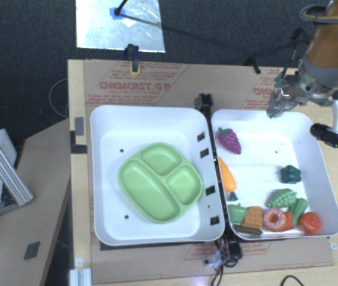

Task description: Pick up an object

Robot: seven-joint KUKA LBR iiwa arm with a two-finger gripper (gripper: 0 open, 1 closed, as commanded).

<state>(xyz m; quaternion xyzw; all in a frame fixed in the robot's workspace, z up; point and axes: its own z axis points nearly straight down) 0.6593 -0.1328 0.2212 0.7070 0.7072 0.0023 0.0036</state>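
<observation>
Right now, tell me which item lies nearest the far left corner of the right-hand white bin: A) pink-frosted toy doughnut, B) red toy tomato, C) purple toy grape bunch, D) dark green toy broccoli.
C: the purple toy grape bunch lies alone by that corner.

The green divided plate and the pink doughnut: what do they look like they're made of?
The green divided plate looks like moulded plastic: one even colour, smooth matte surface, rounded compartment edges. The pink doughnut seems to be toy plastic or rubber, though its blurred look leaves that open.
</observation>
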